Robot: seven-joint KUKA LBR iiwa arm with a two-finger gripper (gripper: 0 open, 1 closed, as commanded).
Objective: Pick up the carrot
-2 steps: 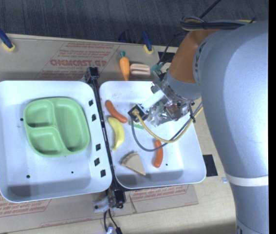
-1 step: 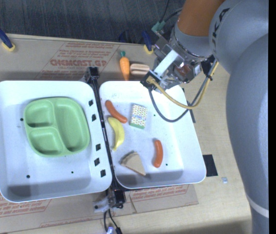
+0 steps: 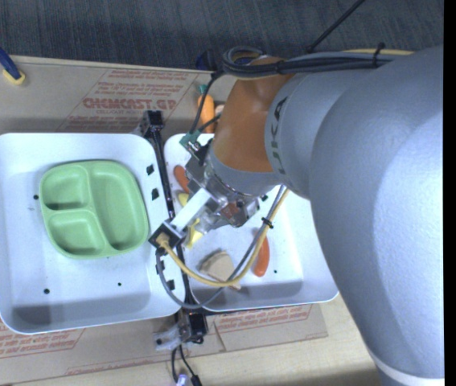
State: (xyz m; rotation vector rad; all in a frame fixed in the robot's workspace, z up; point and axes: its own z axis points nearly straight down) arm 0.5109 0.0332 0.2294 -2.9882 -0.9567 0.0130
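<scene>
From above, the grey arm [image 3: 356, 159] bends in from the right over the right bin [image 3: 308, 284], its gripper [image 3: 203, 207] low among the contents. The carrot [image 3: 262, 256] lies just right of it, inside that bin.

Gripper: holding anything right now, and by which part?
Cannot be told. The gripper is low in the right bin, its tips hidden by the wrist. A carrot lies apart beside it.
</scene>
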